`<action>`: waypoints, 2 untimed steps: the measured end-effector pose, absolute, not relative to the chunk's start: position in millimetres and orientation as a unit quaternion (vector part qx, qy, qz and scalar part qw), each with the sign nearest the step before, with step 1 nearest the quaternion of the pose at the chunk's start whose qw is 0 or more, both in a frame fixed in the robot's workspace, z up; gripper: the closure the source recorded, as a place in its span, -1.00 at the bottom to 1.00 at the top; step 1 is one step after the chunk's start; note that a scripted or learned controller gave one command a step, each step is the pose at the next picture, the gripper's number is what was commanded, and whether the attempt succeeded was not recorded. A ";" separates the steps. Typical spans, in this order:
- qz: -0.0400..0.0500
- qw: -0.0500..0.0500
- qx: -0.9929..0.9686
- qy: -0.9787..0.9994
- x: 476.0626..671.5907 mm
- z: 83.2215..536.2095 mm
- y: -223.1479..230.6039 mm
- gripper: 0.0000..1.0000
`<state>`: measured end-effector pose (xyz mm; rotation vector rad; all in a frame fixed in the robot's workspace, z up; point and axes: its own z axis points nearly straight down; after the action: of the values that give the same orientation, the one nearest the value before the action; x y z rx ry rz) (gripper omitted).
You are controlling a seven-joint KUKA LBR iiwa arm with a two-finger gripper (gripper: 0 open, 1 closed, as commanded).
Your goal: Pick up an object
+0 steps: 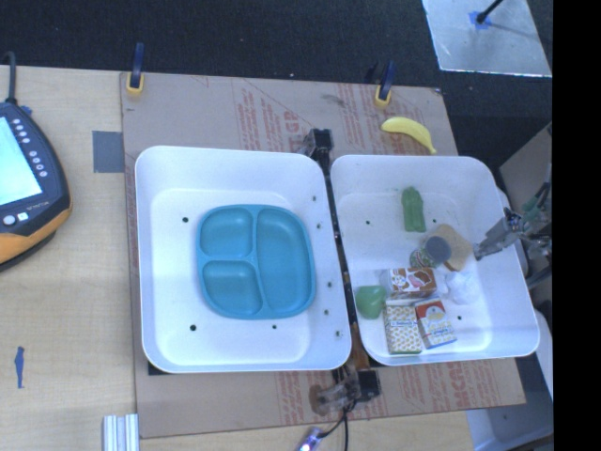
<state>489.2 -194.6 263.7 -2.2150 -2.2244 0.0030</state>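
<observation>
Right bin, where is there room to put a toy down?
In the right bin, the white floor is bare along the far edge, left and right of the green block, and by the right wall under the hand. The near middle is crowded with small boxes and a round tin.

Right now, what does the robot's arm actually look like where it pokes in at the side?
Little of it shows. At the right bin's far right rim a thin, dark grey metal gripper pokes in, slim and pointed like a pair of tongs. Behind it sit darker, blurry mechanical parts with a greenish tint. I can make out no markings or cables.
</observation>
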 end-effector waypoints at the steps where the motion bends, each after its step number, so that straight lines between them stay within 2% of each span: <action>1: -0.004 -0.007 -0.706 -0.708 509.1 111.5 -154.1 -1.00; 2: 0.001 0.001 -0.705 -0.710 561.1 91.8 -126.8 -1.00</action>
<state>561.1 -126.8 91.8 -2.2129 -2.2281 0.0044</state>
